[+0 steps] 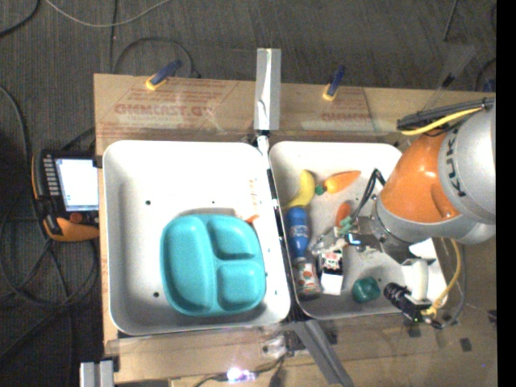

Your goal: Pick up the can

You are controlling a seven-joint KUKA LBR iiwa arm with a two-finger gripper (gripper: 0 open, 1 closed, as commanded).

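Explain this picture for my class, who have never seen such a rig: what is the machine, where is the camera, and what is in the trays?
One camera looks down at a slant on a bench with two white bins. The grey and orange arm is a robot reaching in from the right; its gripper hangs low over the right bin. That bin holds a can, a blue bottle, a banana, a carrot and a green object. The left bin holds a teal divided plate. I cannot see anything held.
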